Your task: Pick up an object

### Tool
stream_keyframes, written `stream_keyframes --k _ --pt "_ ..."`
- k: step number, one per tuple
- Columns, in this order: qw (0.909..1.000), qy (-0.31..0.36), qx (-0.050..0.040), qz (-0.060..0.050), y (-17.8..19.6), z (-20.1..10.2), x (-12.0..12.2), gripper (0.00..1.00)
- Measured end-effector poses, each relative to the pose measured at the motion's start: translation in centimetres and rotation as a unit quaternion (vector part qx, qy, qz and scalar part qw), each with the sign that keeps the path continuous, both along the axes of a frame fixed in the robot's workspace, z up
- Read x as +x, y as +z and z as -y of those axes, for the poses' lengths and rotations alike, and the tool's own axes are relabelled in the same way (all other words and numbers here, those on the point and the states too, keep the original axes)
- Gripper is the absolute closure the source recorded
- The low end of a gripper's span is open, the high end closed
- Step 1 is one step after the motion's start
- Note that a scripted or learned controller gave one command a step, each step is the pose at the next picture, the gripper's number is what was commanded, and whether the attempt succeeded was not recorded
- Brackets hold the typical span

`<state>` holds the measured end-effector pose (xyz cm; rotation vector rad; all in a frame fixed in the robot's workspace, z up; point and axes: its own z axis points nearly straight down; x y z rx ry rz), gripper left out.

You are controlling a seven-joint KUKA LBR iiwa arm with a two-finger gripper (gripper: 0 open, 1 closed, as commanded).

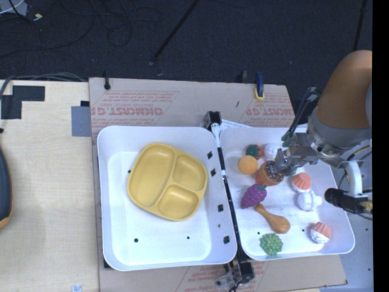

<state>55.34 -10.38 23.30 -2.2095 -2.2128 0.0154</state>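
My gripper [278,165] is low over the middle of the right bin [340,239], reaching in from the right. It hangs directly above a brown-orange round toy [265,176] and seems to touch its top. An orange ball [247,165] lies just to the left of it, with a small green and red toy [253,150] behind. A purple bunch of grapes [254,195] and a tan drumstick [274,220] lie in front of the gripper.
A yellow divided plate [167,181] lies in the left bin [121,242]. The right bin also holds a green broccoli [271,243], a white and orange toy [301,181], a white piece [307,201] and a pink-topped one [320,230]. The bins' shared wall [222,181] runs between them.
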Motion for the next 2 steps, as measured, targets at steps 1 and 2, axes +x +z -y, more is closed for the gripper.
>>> stream_keyframes --k 1,2 --pt "1.0 0.001 -0.0001 0.009 9.6 -5.7 -8.0 1.0" --pt "1.0 0.001 -0.0012 0.009 13.5 -13.0 -5.3 1.0"
